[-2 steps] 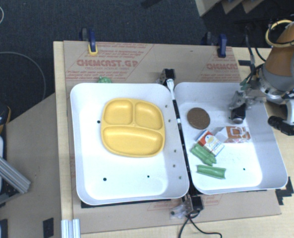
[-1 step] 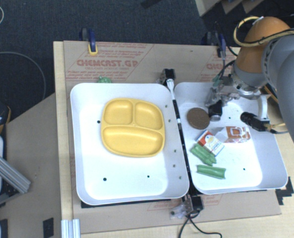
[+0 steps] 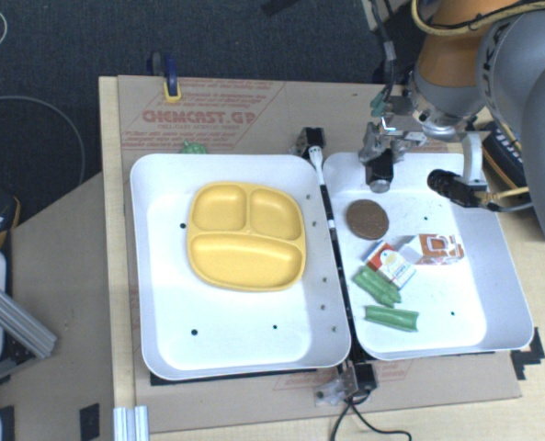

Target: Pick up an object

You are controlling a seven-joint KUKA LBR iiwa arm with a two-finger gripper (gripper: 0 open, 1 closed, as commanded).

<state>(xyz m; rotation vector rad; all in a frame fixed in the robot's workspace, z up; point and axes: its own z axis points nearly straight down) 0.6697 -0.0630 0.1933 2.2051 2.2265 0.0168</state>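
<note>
In the right bin lie a round brown disc, a small white, red and brown carton and two green pea pods. My gripper hangs over the bin's far left corner, just beyond the brown disc and a little to its right. It points down, and I see nothing held in it. The carton and the pods lie nearer the camera, well apart from the gripper.
The left bin holds a yellow divided plate. A black divider strip runs between the two bins. The grey arm with its orange band comes in from the upper right, over the right bin's far edge.
</note>
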